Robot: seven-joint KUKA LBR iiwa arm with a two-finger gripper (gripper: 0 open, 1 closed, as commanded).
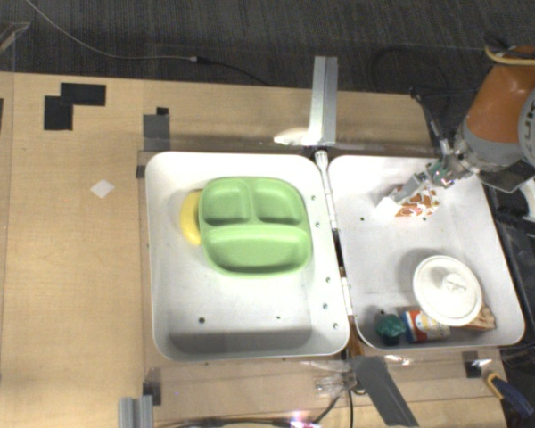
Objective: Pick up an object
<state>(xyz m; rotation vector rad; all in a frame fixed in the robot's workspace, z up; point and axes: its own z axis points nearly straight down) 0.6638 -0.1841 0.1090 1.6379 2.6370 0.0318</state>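
A tan bench (71, 266) on dark carpet (205, 16) bears two bins; the gripper's (428, 184) state is unclear.

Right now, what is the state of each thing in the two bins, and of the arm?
Green tray: lying flat in the left bin, right side up.
Yellow thing: beside the tray's left edge, partly hidden under it.
White lid: flat in the right bin, resting on other things.
Small bottle: on its side, near the front wall.
Orange-patterned packet: flat, just below the gripper.
Gripper: low over the right bin's back corner.
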